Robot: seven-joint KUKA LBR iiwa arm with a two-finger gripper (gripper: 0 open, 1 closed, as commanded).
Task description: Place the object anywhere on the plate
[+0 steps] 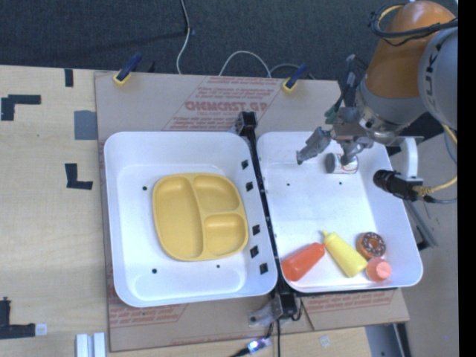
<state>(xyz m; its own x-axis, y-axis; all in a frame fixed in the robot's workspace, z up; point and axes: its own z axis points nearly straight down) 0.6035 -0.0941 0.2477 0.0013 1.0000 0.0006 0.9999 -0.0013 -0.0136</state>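
Observation:
A yellow divided plate lies in the left bin. In the right bin, near its front edge, lie an orange-red carrot-like toy, a yellow mustard bottle, a chocolate donut and a small pink piece. My gripper hangs over the back of the right bin, well away from those toys. Its two grey fingers are spread apart with nothing between them. A small red-and-white thing shows just under the wrist.
A black divider strip runs between the two bins. Yellow clamps hold the cardboard sheet at the back. A black cable fitting sticks out beside the right bin's right rim.

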